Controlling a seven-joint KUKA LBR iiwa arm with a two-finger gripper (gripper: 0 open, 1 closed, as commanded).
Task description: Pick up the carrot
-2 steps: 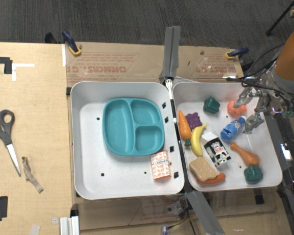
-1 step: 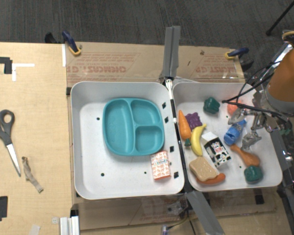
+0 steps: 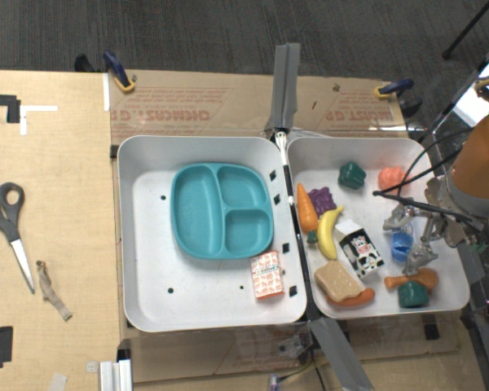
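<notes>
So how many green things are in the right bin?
2. One green piece sits near the back of the right bin, one at the front right corner. Others may hide under the gripper.

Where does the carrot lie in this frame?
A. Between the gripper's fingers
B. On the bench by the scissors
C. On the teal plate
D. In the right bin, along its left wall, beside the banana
D: the carrot lies in the right bin against its left wall, just left of the banana, apart from the gripper.
</notes>
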